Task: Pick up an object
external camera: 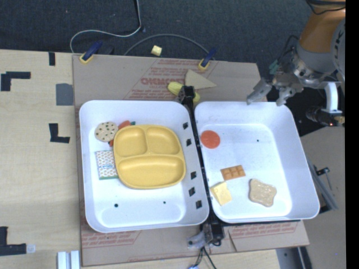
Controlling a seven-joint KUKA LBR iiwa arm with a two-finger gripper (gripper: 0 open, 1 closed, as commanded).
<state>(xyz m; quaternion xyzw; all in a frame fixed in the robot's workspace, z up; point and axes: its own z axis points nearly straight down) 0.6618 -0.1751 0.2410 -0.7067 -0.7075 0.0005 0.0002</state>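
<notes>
Two white bins were set side by side on a sheet of brown cardboard [235, 74], and the black divider [193, 150] between them is taken here as the landmark. Left of the divider, in the left bin [90, 206], a yellow plate [148, 156] with three compartments was laid. At the far side of the plate from the divider, a round cookie [105, 131] and a small patterned packet [105, 164] were seen, and something red and green [124, 124] was partly hidden at the plate's upper edge. Right of the divider, in the right bin [280, 128], four pieces of toy food were found: an orange disc [210, 139] close to the divider, a brown cracker [233, 172] lower down, a pale yellow square [222, 194] just below the cracker, and a beige piece shaped like toast [262, 193] further from the divider. The gripper [269, 92] was held well to the right of the divider, above the back rim of the right bin. Its two fingers [257, 93] were spread apart and nothing was held between them. The orange band of the arm [322, 21] was seen higher up, still further from the divider.
</notes>
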